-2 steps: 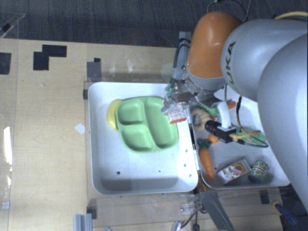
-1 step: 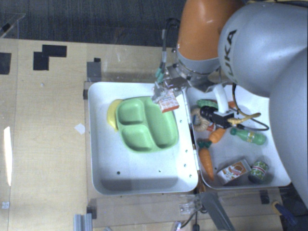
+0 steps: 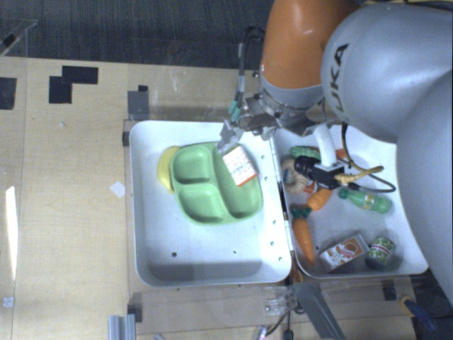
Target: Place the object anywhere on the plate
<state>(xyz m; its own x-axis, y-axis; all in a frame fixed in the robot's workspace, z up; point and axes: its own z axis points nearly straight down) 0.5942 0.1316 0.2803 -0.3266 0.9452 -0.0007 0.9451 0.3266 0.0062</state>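
I read green plate [image 3: 212,186] sitting in left bin [image 3: 145,211], yellow item [image 3: 164,168] tucked under plate's left edge. Small carton [image 3: 238,166] (white, orange print) over plate's upper right compartment, top corner pinched in end effector [image 3: 228,137], fingers nearly closed on it. I judge carton light, thin-walled, crushable; corner grip risks swing. Right of plate: clutter bin [image 3: 417,261], carrot [image 3: 304,239].

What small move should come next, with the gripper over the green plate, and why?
Probably open the fingers and let go. The gripper sits above the far right part of the green divided plate in the left bin, and the small white and orange packet hangs from it, already over the plate's right compartment. A short drop should land it on the plate.
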